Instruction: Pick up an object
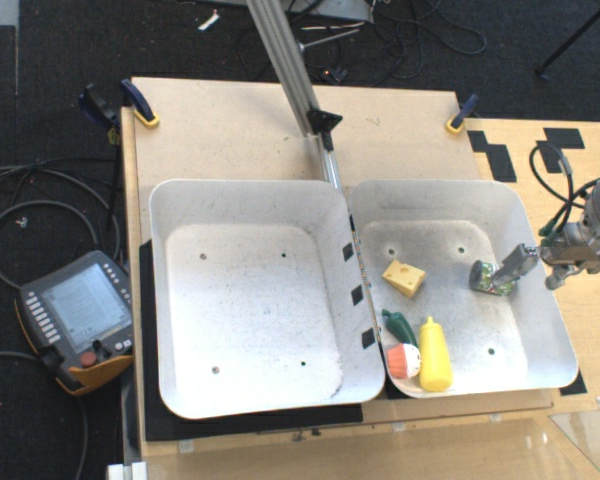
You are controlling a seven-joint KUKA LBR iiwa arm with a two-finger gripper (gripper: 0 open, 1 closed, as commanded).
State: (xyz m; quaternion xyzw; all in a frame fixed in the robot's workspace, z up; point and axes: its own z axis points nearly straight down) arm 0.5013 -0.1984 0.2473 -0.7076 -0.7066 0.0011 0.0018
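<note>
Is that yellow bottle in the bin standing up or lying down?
Lying down. The yellow bottle rests on its side on the right bin's floor, its tip pointing toward the bin's far wall.

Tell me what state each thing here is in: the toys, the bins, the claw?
Cheese wedge: lying loose in the right bin.
Yellow bottle: on its side, near the front rim.
Radish toy: lying against the bottle.
Left bin: nothing in it.
Claw: down in the right bin, apart from the toys.

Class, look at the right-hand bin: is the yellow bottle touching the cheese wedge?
Apart. The camera view shows bare white bin floor between the yellow bottle and the cheese wedge higher up the bin.
</note>
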